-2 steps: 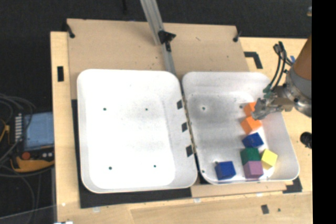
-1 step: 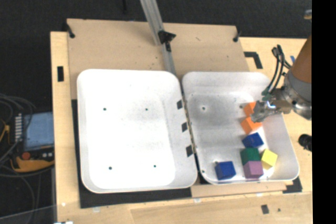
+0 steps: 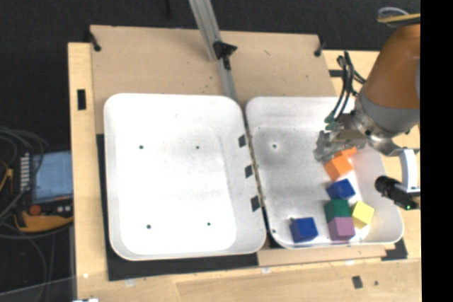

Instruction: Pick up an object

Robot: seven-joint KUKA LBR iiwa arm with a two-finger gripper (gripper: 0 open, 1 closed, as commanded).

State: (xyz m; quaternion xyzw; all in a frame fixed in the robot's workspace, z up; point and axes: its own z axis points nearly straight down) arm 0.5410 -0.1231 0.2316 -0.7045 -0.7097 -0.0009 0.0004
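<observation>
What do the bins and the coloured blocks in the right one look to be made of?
Bins: likely moulded white plastic, smooth, rounded corners, scuffed grey. Blocks, such as the orange block and blue block: matte, evenly coloured cubes, maybe foam or painted wood; the view leaves that open.

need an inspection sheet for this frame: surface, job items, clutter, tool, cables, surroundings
Surface: bench bearing a left bin and a right bin, side by side.
Job's things: all in the right bin: orange block, blue cube, green cube, yellow cube, purple cube, second blue cube set apart near the front wall.
Clutter: nothing seen in the bins.
Grippers: tool low over the orange block; contact cannot be judged.
Cables: dark cables run along the arm; a bundle lies off the bench's left.
Surroundings: metal rail slanting over the bench; dark floor.
</observation>
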